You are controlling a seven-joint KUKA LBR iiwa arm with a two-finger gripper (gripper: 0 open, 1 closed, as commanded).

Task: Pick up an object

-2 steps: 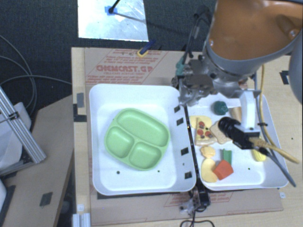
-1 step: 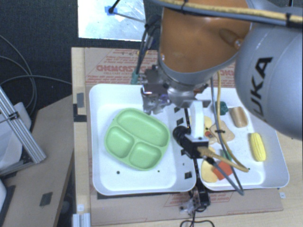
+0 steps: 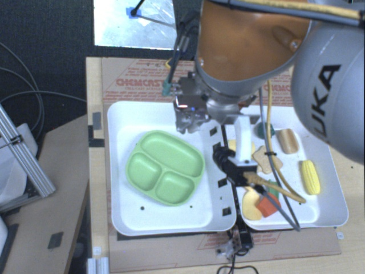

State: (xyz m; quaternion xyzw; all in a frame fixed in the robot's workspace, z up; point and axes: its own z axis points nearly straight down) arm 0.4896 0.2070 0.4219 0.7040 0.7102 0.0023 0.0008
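A light green divided plate (image 3: 165, 167) lies flat in the left white bin (image 3: 122, 153). My gripper (image 3: 186, 122) hangs over the back right part of that bin, just beyond the plate's far rim, with nothing visibly held. The right bin (image 3: 331, 207) holds a yellow corn cob (image 3: 309, 176), a brown bread roll (image 3: 288, 140), a tan flat piece (image 3: 266, 160), a pale yellow rounded item (image 3: 250, 200) and a red-orange block (image 3: 268, 206). A teal object (image 3: 263, 131) sits partly hidden behind a cable.
The big grey and orange arm (image 3: 256, 33) covers the back of the right bin. Both bins rest on a cardboard sheet (image 3: 137, 81). A metal frame (image 3: 23, 164) stands at the left, off the bench.
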